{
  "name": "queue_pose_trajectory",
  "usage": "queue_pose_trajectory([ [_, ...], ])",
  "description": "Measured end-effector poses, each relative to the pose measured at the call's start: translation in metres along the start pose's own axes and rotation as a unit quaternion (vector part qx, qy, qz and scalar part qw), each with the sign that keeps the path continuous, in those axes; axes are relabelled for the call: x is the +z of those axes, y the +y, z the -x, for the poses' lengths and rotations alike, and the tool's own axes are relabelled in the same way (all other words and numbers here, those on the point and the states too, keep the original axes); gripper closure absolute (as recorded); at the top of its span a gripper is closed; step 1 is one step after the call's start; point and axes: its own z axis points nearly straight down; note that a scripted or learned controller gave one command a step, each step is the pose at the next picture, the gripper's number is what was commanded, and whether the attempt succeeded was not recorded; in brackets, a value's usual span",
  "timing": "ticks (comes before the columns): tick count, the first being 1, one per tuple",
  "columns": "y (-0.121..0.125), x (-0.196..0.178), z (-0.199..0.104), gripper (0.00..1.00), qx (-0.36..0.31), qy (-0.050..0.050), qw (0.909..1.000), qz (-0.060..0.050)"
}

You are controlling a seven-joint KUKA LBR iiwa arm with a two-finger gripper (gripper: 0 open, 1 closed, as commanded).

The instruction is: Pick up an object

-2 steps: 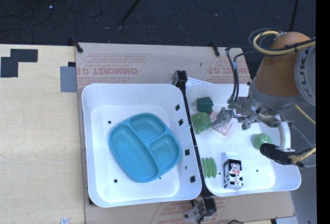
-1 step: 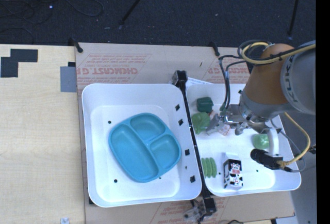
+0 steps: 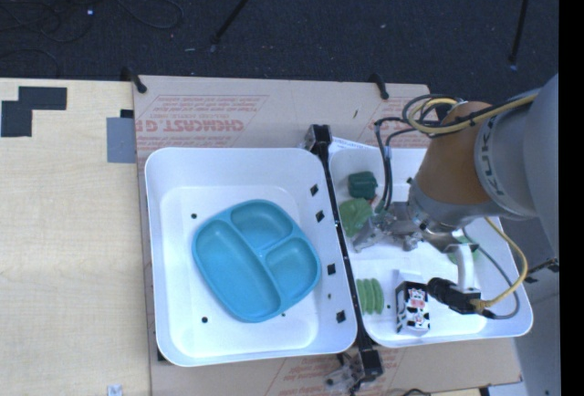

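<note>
The grey metal gripper (image 3: 372, 230) reaches low into the right white bin (image 3: 511, 317), beside a pale green crumpled object (image 3: 353, 216), likely its target; whether the fingers are apart, I cannot tell. The blue plastic divided plate (image 3: 255, 259) sits alone in the left bin.

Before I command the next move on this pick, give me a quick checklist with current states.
1. Gripper down in the right bin: ok.
2. Object between its fingers: cannot tell; the wrist hides them.
3. Pale green item beside the gripper: ok, closest target.
4. Dark green block clear of the arm: ok.
5. Ridged green piece and black-and-white toy lying free: ok.
6. Blue divided plate in the left bin, out of the way: ok.
</note>
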Motion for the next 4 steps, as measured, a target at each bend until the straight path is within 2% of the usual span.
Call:
queue_pose_trajectory([
  [1, 0.000, -0.012, 0.002, 1.00, 0.003, 0.000, 1.0000, 0.001],
  [3, -0.009, -0.103, -0.008, 1.00, 0.000, -0.001, 1.0000, 0.004],
  [4, -0.008, -0.122, -0.007, 1.00, 0.000, -0.001, 1.0000, 0.004],
])
